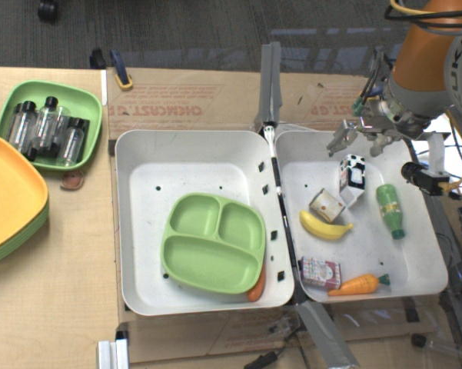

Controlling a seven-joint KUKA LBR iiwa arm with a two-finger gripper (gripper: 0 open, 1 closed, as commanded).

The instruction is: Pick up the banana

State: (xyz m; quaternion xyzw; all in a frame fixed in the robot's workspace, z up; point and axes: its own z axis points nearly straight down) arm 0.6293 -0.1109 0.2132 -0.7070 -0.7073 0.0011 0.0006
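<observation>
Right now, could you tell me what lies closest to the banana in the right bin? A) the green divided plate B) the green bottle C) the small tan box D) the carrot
C: the small tan box sits right against the banana's upper side.

Two white bins [131,229] sit side by side on the table [54,298]. One holds one green divided plate [214,243]; the other holds one banana [325,227], one carrot [357,284], one green bottle [390,210], one pink carton [320,271] and two small boxes [327,204]. One green tray [84,106] carries four small bottles [48,129].
</observation>
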